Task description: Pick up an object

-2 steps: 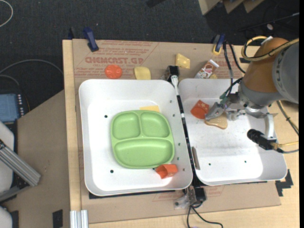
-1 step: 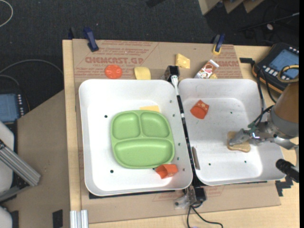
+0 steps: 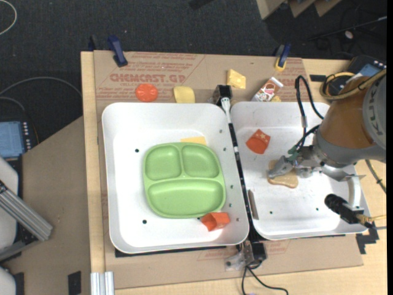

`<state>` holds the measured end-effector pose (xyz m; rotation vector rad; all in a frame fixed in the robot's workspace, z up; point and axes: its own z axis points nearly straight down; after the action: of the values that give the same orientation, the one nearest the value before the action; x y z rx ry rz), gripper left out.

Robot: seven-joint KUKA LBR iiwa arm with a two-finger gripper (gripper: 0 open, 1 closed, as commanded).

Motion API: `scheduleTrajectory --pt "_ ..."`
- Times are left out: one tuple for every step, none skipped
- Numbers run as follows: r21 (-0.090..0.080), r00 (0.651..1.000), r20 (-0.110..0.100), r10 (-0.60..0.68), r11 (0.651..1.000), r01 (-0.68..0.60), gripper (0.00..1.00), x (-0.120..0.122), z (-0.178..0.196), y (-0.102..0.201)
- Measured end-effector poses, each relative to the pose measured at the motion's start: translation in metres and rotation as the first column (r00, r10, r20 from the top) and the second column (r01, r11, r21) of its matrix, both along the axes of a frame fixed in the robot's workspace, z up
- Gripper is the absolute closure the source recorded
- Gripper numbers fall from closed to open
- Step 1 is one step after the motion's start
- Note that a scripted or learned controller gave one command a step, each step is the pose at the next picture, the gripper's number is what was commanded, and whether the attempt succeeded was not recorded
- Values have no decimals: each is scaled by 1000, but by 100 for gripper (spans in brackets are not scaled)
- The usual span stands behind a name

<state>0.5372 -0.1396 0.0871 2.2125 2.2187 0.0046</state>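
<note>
Orange block [image 3: 215, 220] at near edge of left bin [image 3: 123, 214], touching green tray's [image 3: 183, 179] front corner.

Green three-compartment tray sits mid left bin; a pale yellow piece [image 3: 194, 141] peeks out behind its far rim. Right bin [image 3: 288, 223] holds a red-orange block [image 3: 258, 141] toward its far left and a tan, flat, biscuit-like piece [image 3: 284, 180] near the middle. Arm reaches in from the right; gripper [image 3: 287, 165] sits low over the tan piece, fingertips at or touching its upper edge. Finger spread cannot be told from this angle, nor whether the piece is pinched. On the cardboard behind the bins: orange round object [image 3: 147, 92], yellow piece [image 3: 183, 94], yellow wedge [image 3: 236, 78], small red-and-white carton [image 3: 268, 91].
</note>
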Motion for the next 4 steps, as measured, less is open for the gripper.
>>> scheduleTrajectory --pt "0 1000 1 0 1000 0 0 16 0 36" --pt "-2 1000 1 -3 1000 3 0 79 24 -23" --pt "6 1000 -7 -5 1000 5 0 -5 -1 31" --pt "1 1000 0 -4 1000 4 0 -13 0 44"
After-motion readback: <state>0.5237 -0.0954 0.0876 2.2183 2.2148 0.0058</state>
